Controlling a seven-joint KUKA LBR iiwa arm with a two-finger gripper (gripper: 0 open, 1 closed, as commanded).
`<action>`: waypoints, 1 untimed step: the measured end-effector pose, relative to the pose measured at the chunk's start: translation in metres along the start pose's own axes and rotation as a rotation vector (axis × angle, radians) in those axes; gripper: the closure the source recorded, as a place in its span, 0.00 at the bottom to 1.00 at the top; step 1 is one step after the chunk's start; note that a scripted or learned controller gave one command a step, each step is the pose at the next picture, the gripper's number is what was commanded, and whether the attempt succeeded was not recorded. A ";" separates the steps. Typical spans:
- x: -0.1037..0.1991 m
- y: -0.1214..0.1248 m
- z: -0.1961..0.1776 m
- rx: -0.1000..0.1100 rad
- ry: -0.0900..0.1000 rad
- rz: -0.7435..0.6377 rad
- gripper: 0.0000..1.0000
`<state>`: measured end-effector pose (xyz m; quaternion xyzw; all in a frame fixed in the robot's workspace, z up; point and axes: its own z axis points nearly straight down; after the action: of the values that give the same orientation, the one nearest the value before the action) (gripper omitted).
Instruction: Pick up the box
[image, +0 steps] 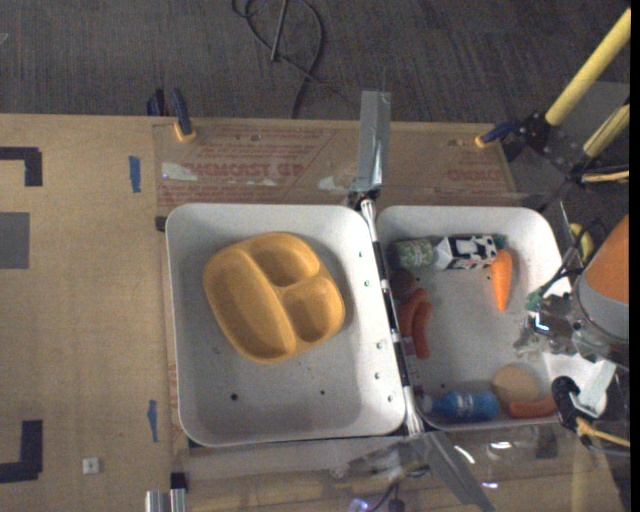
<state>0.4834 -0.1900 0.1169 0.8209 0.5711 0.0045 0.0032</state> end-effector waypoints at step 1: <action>0.027 0.032 -0.126 0.010 -0.004 -0.063 1.00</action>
<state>0.5214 -0.1760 0.2431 0.8024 0.5968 -0.0001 0.0006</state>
